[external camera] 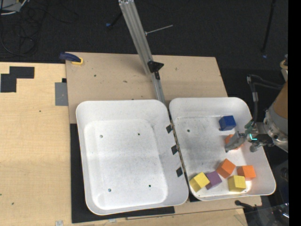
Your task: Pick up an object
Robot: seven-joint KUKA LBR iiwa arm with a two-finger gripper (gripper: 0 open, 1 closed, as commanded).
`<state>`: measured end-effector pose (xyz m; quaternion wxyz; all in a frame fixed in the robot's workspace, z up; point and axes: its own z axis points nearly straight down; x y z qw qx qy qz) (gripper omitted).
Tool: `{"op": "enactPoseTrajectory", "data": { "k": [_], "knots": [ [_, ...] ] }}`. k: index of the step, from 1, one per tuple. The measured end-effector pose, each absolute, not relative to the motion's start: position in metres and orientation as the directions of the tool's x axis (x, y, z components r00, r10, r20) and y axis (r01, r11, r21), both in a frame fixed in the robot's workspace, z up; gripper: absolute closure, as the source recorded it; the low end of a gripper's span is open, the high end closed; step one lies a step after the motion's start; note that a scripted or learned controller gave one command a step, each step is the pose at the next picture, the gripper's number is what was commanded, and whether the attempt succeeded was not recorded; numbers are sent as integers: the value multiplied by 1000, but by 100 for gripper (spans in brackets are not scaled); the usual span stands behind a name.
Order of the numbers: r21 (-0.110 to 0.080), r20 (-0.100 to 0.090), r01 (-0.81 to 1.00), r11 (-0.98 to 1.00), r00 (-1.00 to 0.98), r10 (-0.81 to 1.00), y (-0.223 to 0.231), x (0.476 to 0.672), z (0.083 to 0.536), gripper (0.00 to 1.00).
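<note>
the object to be picked is not named, so any of the small blocks in the right bin [207, 112] could serve; the nearest candidate is a small orange-red piece [230, 138] lying on the bin floor just beside the tool, partly hidden by it.

camera view: the arm comes in from the right edge and its jaws [241, 141] sit low over the right side of the right bin, just below a blue cube [227, 122]. whether the jaws are parted or closed cannot be told from here; the tool is small and dark against the bin, and nothing is plainly seen gripped in it. the orange-red piece seems to touch or sit under the tip, but held or merely beside cannot be told.

further toward the near edge of the same bin lie the other blocks: an orange cube [226, 167], a second orange block [248, 172], a yellow cube [237, 183], another yellow cube [200, 181] and a purple block [213, 178] touching it. all rest on the bin floor. the left bin [94, 114] sits beside it on the table [117, 74].

as a judgement, the task is at the reach-and-grasp step: the arm is down among the blocks, yet no lift is shown, so closing on a block and raising it clear are left to do.
</note>
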<state>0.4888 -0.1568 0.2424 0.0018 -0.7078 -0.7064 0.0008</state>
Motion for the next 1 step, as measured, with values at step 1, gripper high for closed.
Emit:
{"op": "enactPoseTrajectory", "data": {
  "k": [1],
  "knots": [
    [-10, 3, 1000, -1, 1, 1000, -154, 487, 178, 0]
  ]
}}
